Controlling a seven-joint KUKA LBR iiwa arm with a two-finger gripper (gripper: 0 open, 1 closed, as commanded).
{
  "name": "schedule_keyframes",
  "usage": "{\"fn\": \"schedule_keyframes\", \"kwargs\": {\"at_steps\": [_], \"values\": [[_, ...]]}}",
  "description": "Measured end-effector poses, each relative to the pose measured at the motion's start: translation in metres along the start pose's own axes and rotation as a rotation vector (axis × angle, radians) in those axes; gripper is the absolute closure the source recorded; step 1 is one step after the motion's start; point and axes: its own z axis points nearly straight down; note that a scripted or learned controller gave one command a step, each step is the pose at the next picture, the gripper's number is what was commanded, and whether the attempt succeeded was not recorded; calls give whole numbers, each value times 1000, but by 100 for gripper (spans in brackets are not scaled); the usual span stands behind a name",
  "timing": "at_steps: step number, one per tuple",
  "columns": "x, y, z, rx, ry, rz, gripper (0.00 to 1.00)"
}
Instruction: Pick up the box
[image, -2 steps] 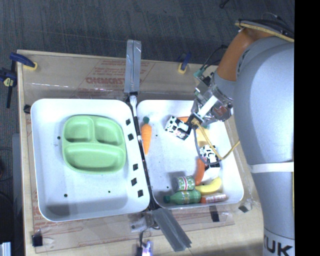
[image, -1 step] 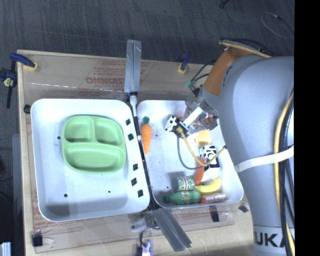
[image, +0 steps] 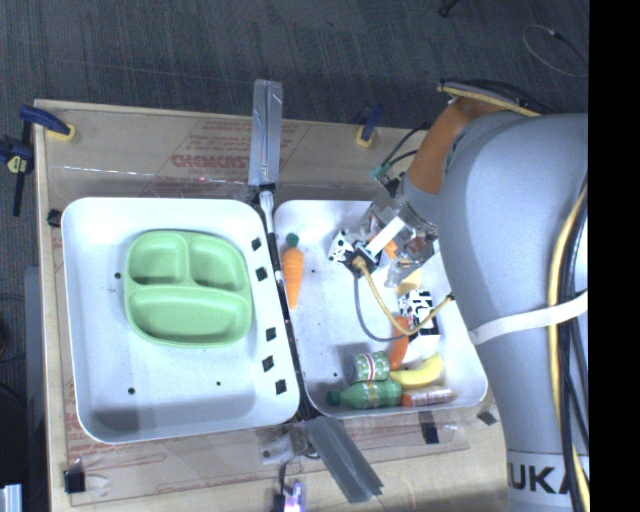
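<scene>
Box not discernible; hand (image: 392, 262) over right bin (image: 325, 300).

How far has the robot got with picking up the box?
Nothing looks done yet. In hand: the gripper is down inside the right bin, near its far side. I cannot make out a box between its fingers. Left: grasp and lift. The toy food, the carrot and the banana, lies loose.

"UKA" lettering on the arm base (image: 540, 480), bench print unreadable
</scene>
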Motion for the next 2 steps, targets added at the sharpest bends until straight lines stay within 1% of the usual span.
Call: {"fn": "schedule_keyframes", "kwargs": {"at_steps": [1,2], "values": [[5,-28,8,-12,7,-216,0],[4,-26,-6,-14,5,-218,100]]}}
